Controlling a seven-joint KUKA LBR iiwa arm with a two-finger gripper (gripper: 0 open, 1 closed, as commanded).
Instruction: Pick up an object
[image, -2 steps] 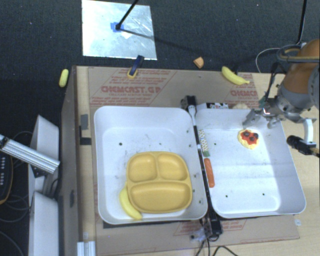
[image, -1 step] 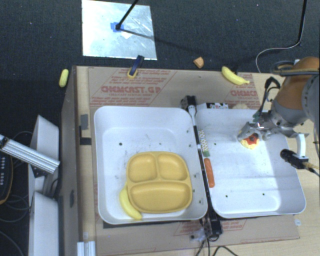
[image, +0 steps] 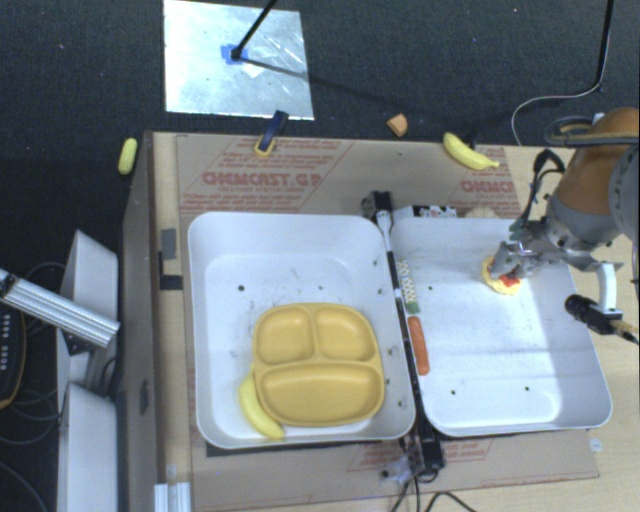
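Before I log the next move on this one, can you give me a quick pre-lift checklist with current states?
1. Gripper over the small yellow-and-red object in the right bin: ok.
2. Object between the fingers: cannot tell.
3. Fingers' state: cannot tell.
4. Object away from the bin walls: ok.
5. Orange carrot-like piece lying apart from the target: ok.
6. Yellow tray and banana in the left bin, out of the way: ok.

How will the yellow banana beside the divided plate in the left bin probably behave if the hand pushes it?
The banana is curved, so it would probably pivot rather than roll. It looks like a light plastic toy, likely stiff. Wedged between the plate and the bin wall, it may jam.
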